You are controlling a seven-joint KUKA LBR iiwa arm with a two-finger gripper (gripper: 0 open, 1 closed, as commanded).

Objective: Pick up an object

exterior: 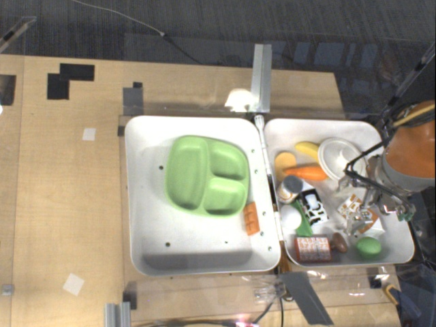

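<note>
My gripper (360, 213) hangs low; open or closed, I cannot tell. Just beside it the green ball (368, 246) looks light and slippery; I'd pinch across its middle.

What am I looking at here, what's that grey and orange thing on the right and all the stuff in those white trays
This is one picture from a camera fixed above a wooden bench, looking down at a slant. The grey and orange thing is a robot arm reaching in from the right. Its gripper, a two-finger claw, hangs over the right bin; I cannot tell whether it holds anything. The left bin holds a green divided plate and a small orange block. The right bin is crowded: a banana, a carrot, a white bowl, a green ball and a reddish box, among others.
</note>
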